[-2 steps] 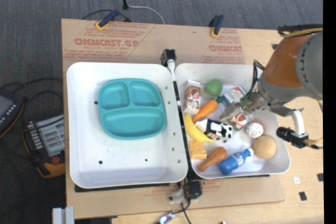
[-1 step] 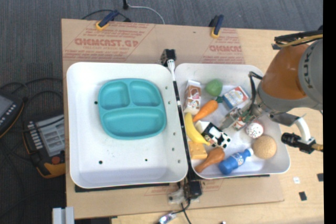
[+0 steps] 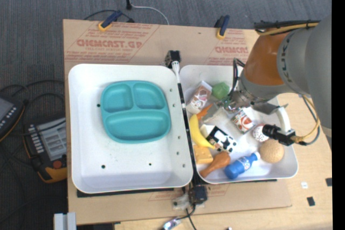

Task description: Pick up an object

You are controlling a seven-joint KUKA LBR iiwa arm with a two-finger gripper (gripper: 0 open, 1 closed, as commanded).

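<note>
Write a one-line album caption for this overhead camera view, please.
Grey arm with orange band reaches into the right white bin of cluttered toys, beside the left white bin holding a teal divided plastic tray.

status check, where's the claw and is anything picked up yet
Claw low in the right bin, among the clutter. Nothing seen held. Green block and red-white can crowd it. Teal tray sits in the left bin.

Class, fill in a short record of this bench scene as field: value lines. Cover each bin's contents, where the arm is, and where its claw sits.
left bin: a teal divided tray
right bin: a banana, a blue bottle, a green block, a tan ball and other small items
arm: reaching in over the right bin
claw: low among the items, near the green block
</note>
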